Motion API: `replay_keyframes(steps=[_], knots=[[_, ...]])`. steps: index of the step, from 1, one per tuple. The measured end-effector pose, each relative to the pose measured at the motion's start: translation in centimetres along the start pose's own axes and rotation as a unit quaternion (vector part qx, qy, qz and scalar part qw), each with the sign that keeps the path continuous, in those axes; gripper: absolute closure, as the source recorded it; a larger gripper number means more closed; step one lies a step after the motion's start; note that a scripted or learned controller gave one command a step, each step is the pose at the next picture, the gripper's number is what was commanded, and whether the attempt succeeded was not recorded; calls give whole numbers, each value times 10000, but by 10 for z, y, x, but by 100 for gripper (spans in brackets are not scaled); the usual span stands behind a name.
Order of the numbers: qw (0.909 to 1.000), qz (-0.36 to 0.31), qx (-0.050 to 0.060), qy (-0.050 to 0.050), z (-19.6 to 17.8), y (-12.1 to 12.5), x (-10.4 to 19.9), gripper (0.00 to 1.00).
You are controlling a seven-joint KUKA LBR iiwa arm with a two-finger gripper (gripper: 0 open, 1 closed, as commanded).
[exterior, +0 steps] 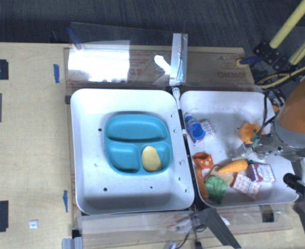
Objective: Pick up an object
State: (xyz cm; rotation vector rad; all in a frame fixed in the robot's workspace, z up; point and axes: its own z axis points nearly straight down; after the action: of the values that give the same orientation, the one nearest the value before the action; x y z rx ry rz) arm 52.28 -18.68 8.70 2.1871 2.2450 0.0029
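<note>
Nearest the front of the right bin [277,195] lay a crowded heap: a green toy [217,187], a red-and-white packet [247,183], a carrot [232,166] and a red piece [202,160], all touching or overlapping. Farther back sat a blue-capped bottle [196,130], apart from the heap. In the left bin [90,139] a blue divided tray [134,131] held a yellow egg-shaped toy [151,158]. The gripper [257,143] hung beside an orange object [248,132]; I could not tell its grip.
</note>
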Motion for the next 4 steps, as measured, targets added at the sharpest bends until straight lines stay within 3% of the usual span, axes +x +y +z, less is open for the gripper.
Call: replay_keyframes(steps=[1,2,3,4], knots=[[9999,-166,3,13,1,52,11,0],[9999,-163,4,14,1,51,11,0],[9991,-427,18,14,2,125,2,0],[9990,-441,-2,0,-10,127,3,100]])
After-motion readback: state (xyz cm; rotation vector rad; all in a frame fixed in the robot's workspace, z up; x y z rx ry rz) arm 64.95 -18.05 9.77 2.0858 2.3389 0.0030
